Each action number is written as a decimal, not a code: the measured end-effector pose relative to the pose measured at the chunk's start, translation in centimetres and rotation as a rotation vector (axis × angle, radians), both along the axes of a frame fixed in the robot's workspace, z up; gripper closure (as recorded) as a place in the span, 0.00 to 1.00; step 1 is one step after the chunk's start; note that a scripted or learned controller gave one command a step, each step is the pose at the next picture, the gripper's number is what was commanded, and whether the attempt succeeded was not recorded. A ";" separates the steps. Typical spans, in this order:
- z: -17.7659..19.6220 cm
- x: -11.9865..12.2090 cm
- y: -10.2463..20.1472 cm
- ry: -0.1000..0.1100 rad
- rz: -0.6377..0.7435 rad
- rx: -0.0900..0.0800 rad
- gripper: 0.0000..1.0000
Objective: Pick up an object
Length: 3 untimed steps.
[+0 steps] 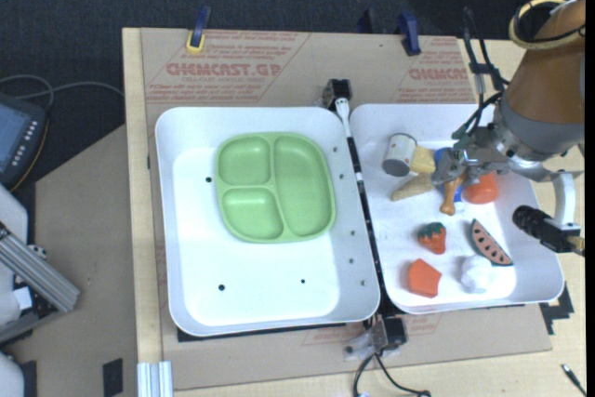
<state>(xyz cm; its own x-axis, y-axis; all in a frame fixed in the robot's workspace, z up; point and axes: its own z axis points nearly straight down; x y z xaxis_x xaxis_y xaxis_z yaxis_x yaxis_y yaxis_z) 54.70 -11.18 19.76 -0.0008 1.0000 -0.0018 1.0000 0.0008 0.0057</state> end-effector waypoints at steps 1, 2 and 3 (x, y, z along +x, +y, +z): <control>2.9 0.1 0.0 0.000 0.001 0.000 1.00; 3.0 3.4 4.2 0.001 0.005 0.002 1.00; 3.1 7.2 7.5 0.000 0.004 0.001 1.00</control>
